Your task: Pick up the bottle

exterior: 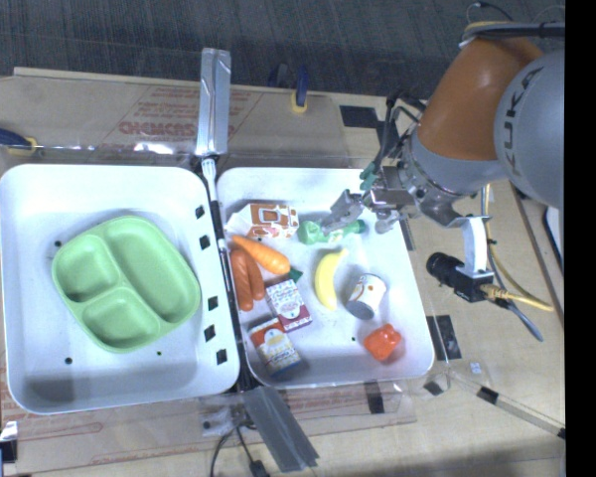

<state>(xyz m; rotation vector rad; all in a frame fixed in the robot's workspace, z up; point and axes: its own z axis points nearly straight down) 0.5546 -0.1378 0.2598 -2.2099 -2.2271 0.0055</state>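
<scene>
The bench top is brown cardboard (278,107) with red print, set on a dark carpeted floor (179,8). The left shallow white bin (25,366) contains a light green three-compartment plastic plate (126,281). A grey metal bar (213,102) stands above the junction of the bins. The right shallow white bin (328,361) contains two small printed cartons (269,219), an orange carrot (261,254), brown sausages (245,277), a yellow banana (325,277), a white cup (364,294) and a red tomato-like item (381,342). The small green plastic bottle (330,231) lies on its side near the bin's upper edge, long axis roughly left–right, slightly raised at the right. The grey two-finger gripper (350,210) sits directly over it; the finger position cannot be determined.
</scene>
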